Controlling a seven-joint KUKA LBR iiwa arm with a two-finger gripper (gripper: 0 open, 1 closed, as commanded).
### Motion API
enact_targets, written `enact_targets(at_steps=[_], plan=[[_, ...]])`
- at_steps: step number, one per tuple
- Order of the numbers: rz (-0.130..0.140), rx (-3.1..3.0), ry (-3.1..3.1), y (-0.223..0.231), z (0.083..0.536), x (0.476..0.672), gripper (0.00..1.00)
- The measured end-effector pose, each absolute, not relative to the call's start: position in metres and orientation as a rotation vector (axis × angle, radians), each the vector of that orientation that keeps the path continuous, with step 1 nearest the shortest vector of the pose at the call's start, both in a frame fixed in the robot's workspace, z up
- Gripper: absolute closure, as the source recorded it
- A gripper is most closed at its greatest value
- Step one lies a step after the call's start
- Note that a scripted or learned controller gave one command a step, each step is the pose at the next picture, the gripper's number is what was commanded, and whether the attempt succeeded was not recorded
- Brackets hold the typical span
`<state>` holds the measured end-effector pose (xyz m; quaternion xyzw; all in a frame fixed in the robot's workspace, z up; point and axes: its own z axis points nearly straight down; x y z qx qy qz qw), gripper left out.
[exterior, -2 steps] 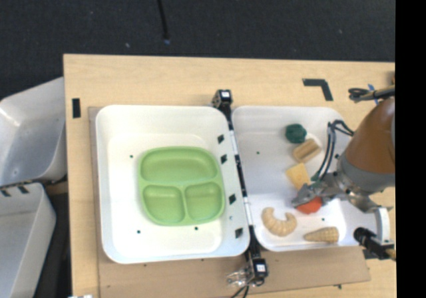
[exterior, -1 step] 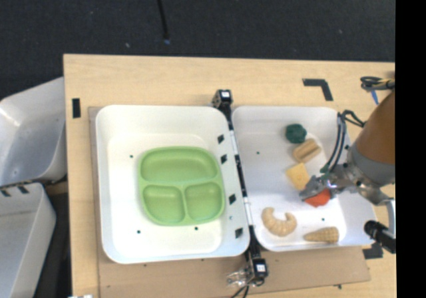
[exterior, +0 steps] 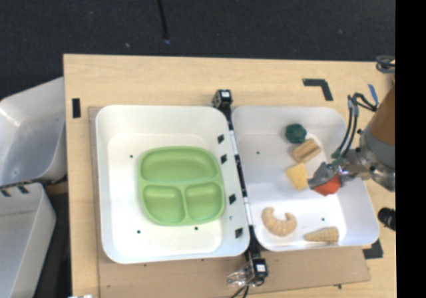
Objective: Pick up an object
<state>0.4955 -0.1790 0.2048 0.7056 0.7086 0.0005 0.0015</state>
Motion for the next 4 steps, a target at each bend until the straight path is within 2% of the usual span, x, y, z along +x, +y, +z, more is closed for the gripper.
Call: enact_targets(at_steps=[1, 3, 4], plan=[[-0.001, 2.215, 2.226, -0.18, 0.246, 0.503, 1.0], [-0.004, 2.214, 2.234, -0.063, 0.243, 0.528, 1.0], [-0.006, 2.215, 2.232, -0.009, 0.231, 0.548, 1.0]])
